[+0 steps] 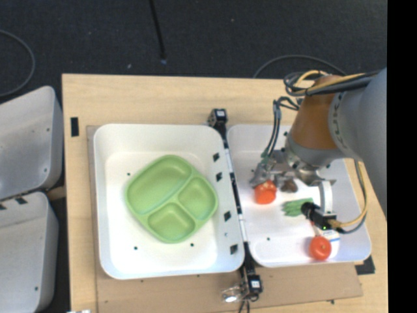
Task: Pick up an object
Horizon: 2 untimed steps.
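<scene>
Wooden bench [156, 100] carries two white bins; gripper [273, 175] hangs low over the right bin [345, 253] beside an orange object [264, 193]; closure indeterminate; nothing visibly lifted yet.

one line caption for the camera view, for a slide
Gripper low in the right bin beside an orange object; green divided plate in the left bin.
</scene>
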{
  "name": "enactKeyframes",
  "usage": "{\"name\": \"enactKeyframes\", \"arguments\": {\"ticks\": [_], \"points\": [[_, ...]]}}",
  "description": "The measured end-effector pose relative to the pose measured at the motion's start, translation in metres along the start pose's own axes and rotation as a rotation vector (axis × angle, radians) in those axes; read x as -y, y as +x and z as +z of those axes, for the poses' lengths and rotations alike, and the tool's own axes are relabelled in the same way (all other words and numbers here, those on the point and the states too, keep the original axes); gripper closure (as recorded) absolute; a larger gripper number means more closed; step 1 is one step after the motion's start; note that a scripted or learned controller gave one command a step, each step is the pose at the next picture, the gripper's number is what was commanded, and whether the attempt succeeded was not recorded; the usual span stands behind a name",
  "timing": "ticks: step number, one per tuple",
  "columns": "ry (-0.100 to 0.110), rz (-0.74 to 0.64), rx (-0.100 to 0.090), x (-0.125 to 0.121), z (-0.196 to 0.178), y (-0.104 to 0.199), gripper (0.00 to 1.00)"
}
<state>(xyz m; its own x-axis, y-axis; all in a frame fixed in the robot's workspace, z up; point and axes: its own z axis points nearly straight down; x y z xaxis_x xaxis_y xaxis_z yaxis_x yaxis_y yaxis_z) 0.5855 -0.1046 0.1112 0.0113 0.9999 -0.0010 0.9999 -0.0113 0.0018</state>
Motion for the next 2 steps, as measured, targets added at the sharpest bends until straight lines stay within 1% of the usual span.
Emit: {"name": "enactKeyframes", "arguments": {"ticks": [1,2], "points": [[-0.002,0.0,0.0,-0.001,-0.043,-0.003,1.0],[-0.006,-0.016,0.0,0.0,-0.106,0.001,1.0]]}}
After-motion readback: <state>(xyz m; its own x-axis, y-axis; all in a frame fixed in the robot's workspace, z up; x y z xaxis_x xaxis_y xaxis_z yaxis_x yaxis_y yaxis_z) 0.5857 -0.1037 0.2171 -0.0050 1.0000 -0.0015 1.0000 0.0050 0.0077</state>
